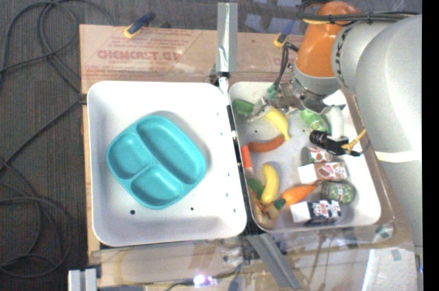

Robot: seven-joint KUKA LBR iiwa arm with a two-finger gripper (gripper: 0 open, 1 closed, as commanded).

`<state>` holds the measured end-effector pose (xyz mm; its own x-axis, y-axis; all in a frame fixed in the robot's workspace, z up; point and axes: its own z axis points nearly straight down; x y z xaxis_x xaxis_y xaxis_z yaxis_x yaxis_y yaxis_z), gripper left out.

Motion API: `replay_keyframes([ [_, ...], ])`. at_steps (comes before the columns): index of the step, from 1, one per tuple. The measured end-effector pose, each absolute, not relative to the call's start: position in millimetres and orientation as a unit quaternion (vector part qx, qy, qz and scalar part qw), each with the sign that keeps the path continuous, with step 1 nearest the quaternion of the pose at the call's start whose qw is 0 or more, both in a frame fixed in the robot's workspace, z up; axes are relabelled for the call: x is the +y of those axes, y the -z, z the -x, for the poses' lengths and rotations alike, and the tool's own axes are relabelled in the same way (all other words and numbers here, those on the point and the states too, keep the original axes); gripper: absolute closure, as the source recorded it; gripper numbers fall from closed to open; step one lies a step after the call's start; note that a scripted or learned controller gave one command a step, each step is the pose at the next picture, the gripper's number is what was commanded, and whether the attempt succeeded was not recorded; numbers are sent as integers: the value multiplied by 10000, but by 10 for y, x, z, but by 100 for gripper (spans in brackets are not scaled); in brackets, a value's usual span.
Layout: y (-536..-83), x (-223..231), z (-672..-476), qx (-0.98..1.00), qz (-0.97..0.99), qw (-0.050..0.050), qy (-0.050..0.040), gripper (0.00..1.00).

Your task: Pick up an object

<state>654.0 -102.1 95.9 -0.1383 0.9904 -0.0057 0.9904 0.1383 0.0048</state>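
From my remote station I find the tool [278, 99] low over the far end of the right bin [367, 217], under the arm's orange band [322, 53]. Whether it is released or clenched I cannot tell; the wrist hides its working end.

The nearest candidate is the upper banana [277, 123], lying just beside the tool on the side toward the bin's near end. Its long axis runs at a slant, from the far-left end under the tool toward the near-right. A green item [241, 106] sits just to its left against the bin wall, and an orange-red sausage-shaped piece [265, 144] lies just beyond the banana's lower end.

My judgement: the coming move turns on that slant. A closing line set across the banana's axis should seat it; one set along the axis would likely slip off.

The rest of the clutter, a second banana [269, 184], a carrot [299, 194] and small cartons [326, 173], lies further toward the near end. The left bin [110, 221] carries a teal divided tray [157, 160], well apart.
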Motion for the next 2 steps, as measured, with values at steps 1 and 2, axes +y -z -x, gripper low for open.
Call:
replay_keyframes([
  [1, -1005, -1022, -6527, 7546, -6562, 3, 21, 100],
  [2, -2422, -415, -6398, 7505, -6608, -12, 20, 100],
])
